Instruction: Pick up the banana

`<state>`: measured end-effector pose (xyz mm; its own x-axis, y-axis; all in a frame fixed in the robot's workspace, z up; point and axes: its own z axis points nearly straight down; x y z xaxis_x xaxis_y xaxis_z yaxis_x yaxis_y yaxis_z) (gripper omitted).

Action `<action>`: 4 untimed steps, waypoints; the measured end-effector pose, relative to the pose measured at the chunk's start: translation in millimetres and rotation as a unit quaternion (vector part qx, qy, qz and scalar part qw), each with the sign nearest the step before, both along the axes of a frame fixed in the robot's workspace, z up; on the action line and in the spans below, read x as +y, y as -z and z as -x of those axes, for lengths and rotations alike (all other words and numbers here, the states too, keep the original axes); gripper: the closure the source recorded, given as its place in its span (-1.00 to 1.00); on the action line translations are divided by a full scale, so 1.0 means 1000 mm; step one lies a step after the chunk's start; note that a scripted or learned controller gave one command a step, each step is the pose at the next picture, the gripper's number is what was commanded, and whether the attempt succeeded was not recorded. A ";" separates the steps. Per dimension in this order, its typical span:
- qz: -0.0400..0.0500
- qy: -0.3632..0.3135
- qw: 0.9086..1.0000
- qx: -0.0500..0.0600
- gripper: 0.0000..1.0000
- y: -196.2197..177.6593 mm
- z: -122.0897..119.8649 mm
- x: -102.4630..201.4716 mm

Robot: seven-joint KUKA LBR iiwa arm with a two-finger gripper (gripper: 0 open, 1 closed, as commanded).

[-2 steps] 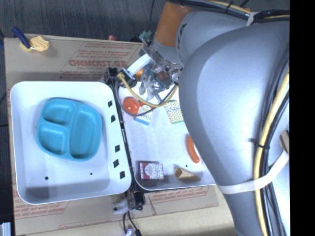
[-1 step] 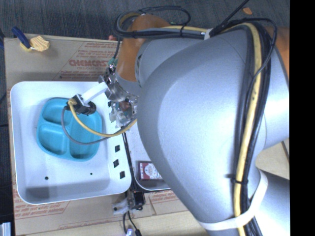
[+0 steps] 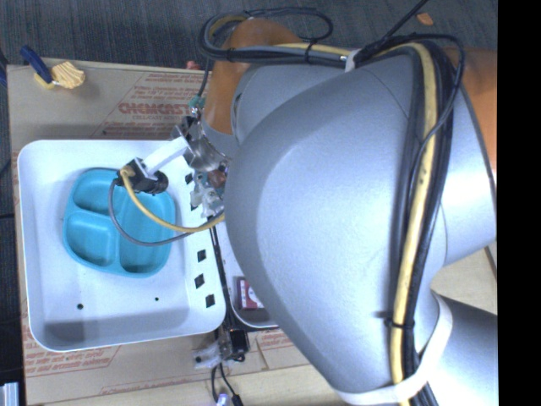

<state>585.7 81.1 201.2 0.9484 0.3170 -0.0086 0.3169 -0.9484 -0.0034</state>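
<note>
Your worktop (image 3: 127,112) bears a white bin (image 3: 38,227) holding a blue plate (image 3: 97,227). The claw (image 3: 201,166) hangs over the bin's right rim, and you cannot tell its grip.

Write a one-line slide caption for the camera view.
Grey arm looms over the bench, its gripper by the rim of a white bin holding a blue divided plate.

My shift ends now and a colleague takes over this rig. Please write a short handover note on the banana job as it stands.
Pincer: at the right edge of the left bin; whether it is open or shut cannot be told.
Things: a blue divided plate lies in the left bin. The grey arm covers everything right of that bin, so where the banana lies cannot be told.
Done: no grasp is visible.
Left: find the banana, grasp it, lift it.
</note>
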 end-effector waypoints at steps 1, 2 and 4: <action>-0.002 -0.051 0.999 -0.001 1.00 0.000 0.028 -0.040; 0.000 0.058 0.998 -0.001 1.00 0.010 0.086 0.011; -0.001 0.052 0.999 0.002 1.00 -0.009 0.085 0.012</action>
<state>500.3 93.4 210.4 0.9762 0.2164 -0.0123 0.2163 -0.9763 -0.0055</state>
